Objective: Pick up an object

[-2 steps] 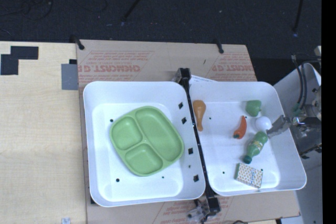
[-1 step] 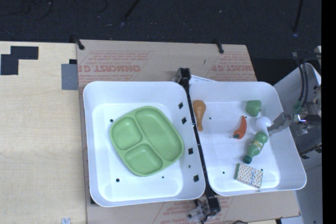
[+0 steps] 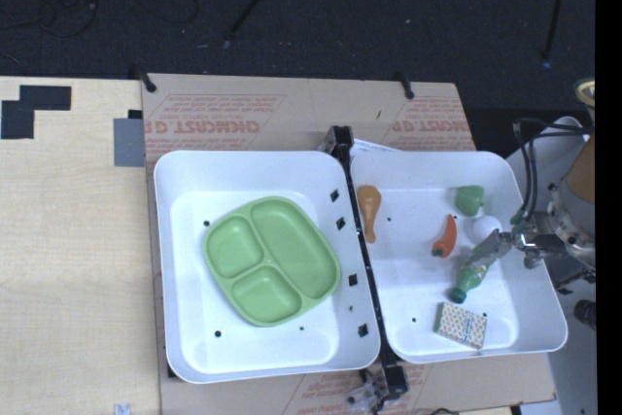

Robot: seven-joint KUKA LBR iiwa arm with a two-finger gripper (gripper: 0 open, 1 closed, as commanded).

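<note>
Two white bins (image 3: pixel 185 180) are sitting side by side, the left holding one green divided plate (image 3: pixel 270 259) and the right holding one tan pear-shaped toy (image 3: pixel 368 206), one orange carrot-like toy (image 3: pixel 445 236), one green block (image 3: pixel 468 199), one green bottle (image 3: pixel 469 275) and one small box (image 3: pixel 461 326).

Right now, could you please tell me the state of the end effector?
End effector: over the right bin, by the green bottle; open or closed cannot be told.

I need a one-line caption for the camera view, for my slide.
Pincer above a green bottle in the right bin; green divided plate in the left bin.
</note>
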